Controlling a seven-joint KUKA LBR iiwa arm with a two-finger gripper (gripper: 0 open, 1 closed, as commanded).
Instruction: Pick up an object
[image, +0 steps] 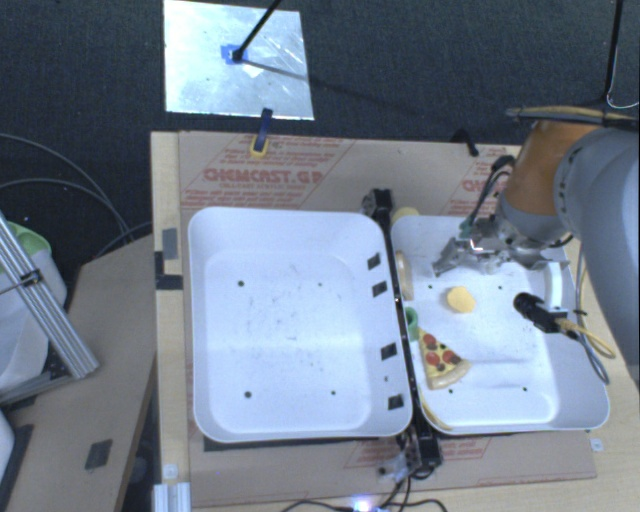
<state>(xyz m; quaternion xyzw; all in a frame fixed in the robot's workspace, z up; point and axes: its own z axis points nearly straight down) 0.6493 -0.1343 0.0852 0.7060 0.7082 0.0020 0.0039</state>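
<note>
One small yellow lump (460, 299) sits in the right bin (500, 392), just below the end effector (442, 264) in the view, not touching it. End effector spread or pressed together? Cannot tell from here. Count: two white bins, with the left bin (290, 330) alongside, one lump, one pizza slice toy (443, 361). Lump is rounded, smooth, pale yellow.
</note>
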